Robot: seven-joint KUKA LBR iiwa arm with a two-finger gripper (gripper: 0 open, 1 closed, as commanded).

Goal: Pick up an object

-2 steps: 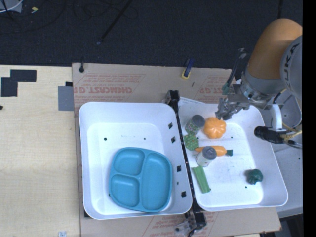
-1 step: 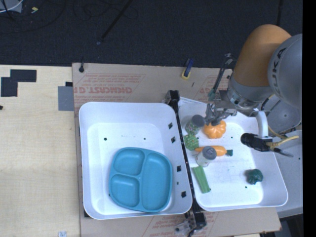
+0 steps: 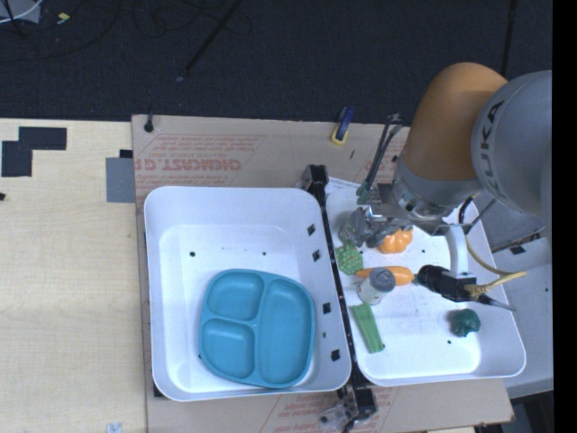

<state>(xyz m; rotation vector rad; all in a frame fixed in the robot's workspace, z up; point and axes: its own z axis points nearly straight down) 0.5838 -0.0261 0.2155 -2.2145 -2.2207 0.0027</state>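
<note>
Two white bins on a pale counter, arm over the right-hand one.

Cardboard sheet under the bins: red print, upside down, only partly legible. Left bin: one blue three-part plate. Right bin, the candidates for picking: green knobbly piece, flat green bar, grey cylinder, orange piece, dark green ball well apart. Gripper at the bin's upper left, just above the knobbly piece; whether open or closed cannot be told. Grey arm marked "KUKA".
</note>
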